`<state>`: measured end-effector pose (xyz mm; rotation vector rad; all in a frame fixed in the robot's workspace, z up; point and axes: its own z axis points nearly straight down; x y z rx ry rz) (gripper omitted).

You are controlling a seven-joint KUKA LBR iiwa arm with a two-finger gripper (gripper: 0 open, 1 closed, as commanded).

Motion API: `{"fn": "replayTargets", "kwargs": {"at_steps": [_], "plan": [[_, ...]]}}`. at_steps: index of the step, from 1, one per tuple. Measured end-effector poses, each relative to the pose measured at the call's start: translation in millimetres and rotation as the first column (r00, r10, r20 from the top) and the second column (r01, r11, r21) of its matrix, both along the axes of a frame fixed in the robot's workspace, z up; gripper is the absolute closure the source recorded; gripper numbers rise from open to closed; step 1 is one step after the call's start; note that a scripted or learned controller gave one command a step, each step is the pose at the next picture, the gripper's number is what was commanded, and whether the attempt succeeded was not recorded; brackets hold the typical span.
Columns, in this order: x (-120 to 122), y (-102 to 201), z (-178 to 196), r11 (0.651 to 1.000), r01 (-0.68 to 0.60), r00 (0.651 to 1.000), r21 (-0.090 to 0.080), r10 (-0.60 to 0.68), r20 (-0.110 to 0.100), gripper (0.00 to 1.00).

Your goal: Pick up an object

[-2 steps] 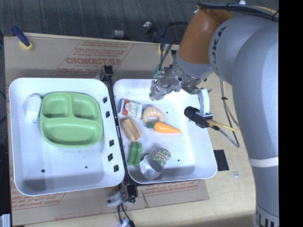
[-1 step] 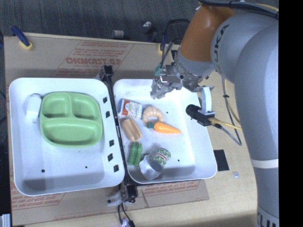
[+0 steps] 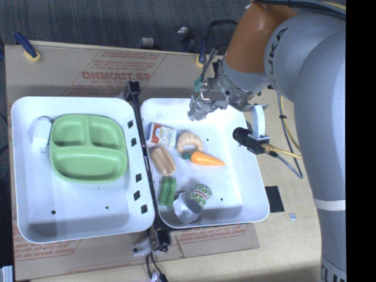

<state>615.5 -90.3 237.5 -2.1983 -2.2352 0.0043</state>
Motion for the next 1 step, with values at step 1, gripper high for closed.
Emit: {"fn": "replayTargets", "kwargs": {"at_steps": [1], "plan": [[-0.1,0.0,-0.1,1.000,0.000,1.000,0.000,0.000,0.000,0.00]]}}
